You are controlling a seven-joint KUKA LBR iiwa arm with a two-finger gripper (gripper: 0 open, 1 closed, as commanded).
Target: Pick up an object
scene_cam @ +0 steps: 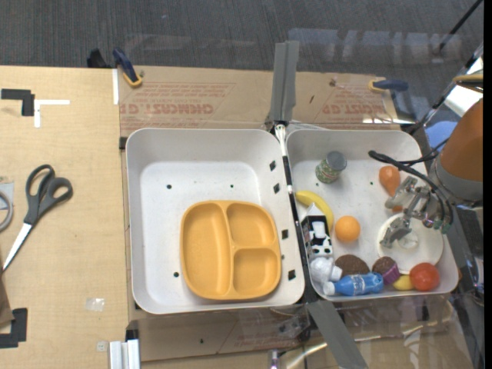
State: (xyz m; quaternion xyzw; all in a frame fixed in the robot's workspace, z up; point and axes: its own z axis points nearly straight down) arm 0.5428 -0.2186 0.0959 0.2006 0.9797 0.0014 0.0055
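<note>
You have two white bins side by side; take the left bin [154, 206] as your landmark. One yellow divided plate [231, 250] lies inside it, toward its front right corner. The right bin [361, 141] touches its right wall and holds everything you could pick.

The arm [469, 156] reaches in over the far right edge of that right bin, and the gripper [406, 217] hangs low over its right half, above what looks like a small white dish [407, 241]. I cannot tell how the gripper stands, nor see anything gripped in it, so treat the pick as not yet made.

To do this step well, I'd choose a piece with room around it. The orange ball [347, 228] sits alone mid-bin. The front row is crowded.

Counted, right of the left bin: one banana [314, 202] just beside the shared wall, one small can [332, 167] toward the back, one orange ball, one orange piece [389, 178] near the gripper, one blue bottle [358, 284], one brown lump [352, 264], one red ball [423, 276] at the front right corner.

One pair of scissors [34, 202] lies on the bench well left of the left bin.
</note>
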